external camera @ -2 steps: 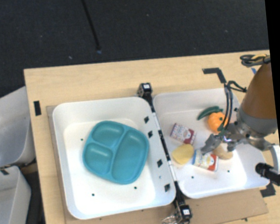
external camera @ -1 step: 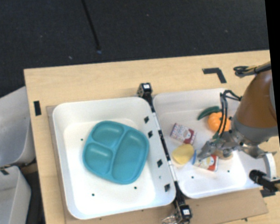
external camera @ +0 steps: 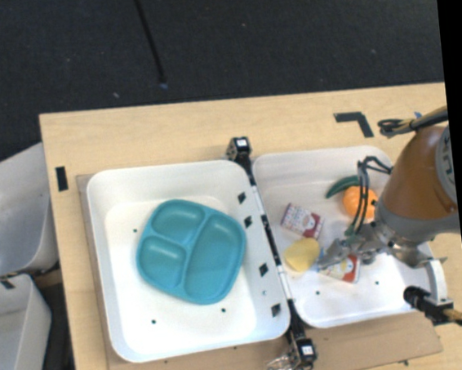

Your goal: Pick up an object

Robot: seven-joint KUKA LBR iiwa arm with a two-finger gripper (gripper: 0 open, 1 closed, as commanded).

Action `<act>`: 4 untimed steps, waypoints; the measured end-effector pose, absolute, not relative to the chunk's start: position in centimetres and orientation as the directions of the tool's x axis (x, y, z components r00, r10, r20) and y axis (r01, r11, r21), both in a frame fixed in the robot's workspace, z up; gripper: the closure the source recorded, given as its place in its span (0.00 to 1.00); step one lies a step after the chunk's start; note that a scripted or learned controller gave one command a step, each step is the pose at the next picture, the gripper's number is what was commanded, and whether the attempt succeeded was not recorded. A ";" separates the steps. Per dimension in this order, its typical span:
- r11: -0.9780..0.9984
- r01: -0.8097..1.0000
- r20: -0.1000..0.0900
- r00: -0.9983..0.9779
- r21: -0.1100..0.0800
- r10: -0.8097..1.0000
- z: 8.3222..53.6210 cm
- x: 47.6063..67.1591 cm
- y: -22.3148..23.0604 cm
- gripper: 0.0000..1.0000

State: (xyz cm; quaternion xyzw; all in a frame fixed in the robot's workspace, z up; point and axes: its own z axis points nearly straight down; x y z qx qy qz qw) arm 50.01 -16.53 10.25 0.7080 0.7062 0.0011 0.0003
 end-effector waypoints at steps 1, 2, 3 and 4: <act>-0.009 1.000 -0.005 0.009 0.013 1.000 11.6 50.3 -16.8 1.00; -0.001 1.000 -0.002 0.001 0.006 1.000 16.1 49.9 -16.7 1.00; 0.003 1.000 -0.003 -0.003 0.007 1.000 21.5 50.1 -16.8 1.00; 0.007 1.000 0.000 -0.007 0.003 1.000 21.2 51.2 -12.5 1.00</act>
